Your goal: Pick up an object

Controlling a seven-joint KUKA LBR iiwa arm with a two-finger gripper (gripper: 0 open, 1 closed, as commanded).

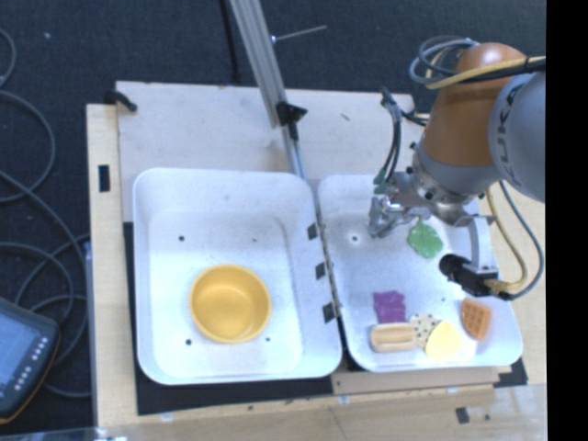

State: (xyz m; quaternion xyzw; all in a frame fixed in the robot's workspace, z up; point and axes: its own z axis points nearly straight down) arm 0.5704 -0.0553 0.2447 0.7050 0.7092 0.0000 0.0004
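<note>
My gripper (381, 220) hangs over the upper part of the right bin (354, 274), above bare bin floor. A green object (425, 240) lies just to its right, partly under the wrist. Near the bin's front lie a purple block (390, 305), a tan bread-like piece (392, 337), a yellow piece (445, 341) and an orange waffle-like piece (475, 319). Nothing shows between the gripper's tips.
The left bin (165, 246) holds a yellow bowl (230, 302). A slanted metal rail (266, 62) stands behind the bins. Black cables and a connector (459, 269) hang off the arm over the right bin's right side.
</note>
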